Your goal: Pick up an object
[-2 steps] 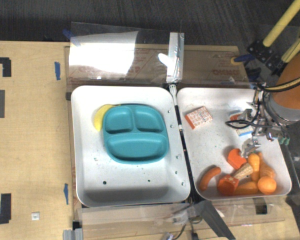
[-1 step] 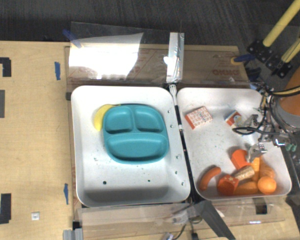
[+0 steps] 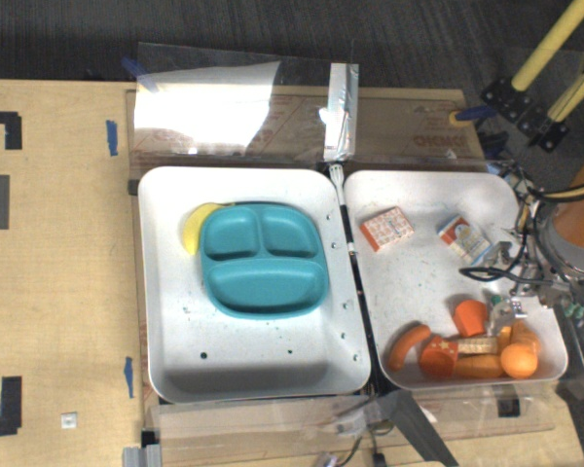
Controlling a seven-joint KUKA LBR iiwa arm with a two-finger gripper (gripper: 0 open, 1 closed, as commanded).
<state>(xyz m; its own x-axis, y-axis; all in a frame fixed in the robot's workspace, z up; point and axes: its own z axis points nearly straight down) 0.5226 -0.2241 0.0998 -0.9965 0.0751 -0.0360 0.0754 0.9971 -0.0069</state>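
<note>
Nothing is lifted yet — the pincer (image 3: pixel 511 311) hangs low over the orange toy food (image 3: pixel 467 348) heaped in the right bin (image 3: pixel 409 270); whether its fingers are spread I cannot tell.

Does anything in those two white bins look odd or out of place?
One thing: in the left bin, a yellow object is partly hidden beneath the teal divided tray. In the right bin, the orange items are bunched in the near corner.
</note>
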